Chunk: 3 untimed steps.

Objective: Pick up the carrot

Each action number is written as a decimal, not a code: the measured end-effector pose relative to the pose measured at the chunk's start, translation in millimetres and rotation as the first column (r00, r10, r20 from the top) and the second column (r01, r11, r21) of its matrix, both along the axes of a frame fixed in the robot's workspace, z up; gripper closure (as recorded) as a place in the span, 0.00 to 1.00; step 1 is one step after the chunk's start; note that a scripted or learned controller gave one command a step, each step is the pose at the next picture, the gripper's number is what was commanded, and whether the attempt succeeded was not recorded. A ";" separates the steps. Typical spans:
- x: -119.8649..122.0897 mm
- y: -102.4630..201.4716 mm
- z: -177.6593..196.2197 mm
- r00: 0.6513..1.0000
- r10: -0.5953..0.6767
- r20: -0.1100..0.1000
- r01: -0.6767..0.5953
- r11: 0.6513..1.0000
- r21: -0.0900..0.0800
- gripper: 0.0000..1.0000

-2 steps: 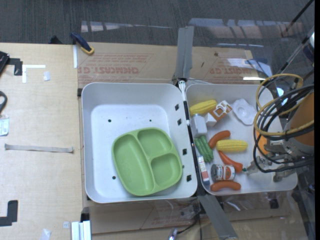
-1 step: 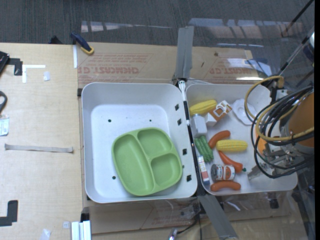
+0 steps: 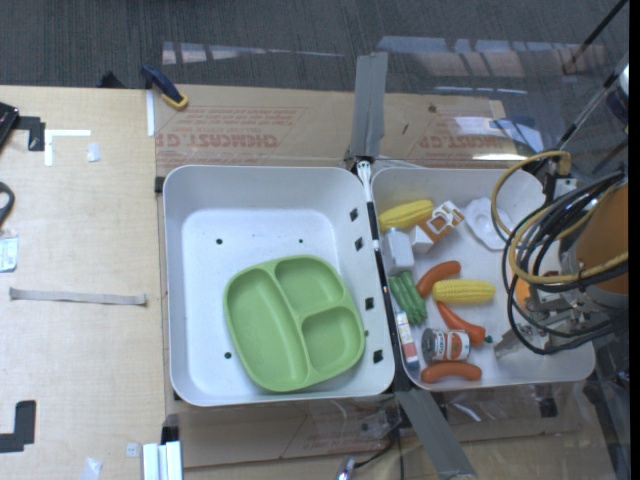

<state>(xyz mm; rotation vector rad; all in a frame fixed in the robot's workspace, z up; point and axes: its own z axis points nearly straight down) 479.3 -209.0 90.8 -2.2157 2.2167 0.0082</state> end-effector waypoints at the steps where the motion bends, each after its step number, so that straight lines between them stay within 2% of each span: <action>1: 1.0 -7.3 1.2 0.949 -0.316 0.000 0.316 0.949 -0.001 0.00; 2: -0.9 -3.8 -0.7 0.999 -0.039 -0.005 0.039 0.999 0.005 0.00; 3: 0.6 -7.6 0.9 0.945 -0.328 -0.001 0.328 0.945 -0.001 0.00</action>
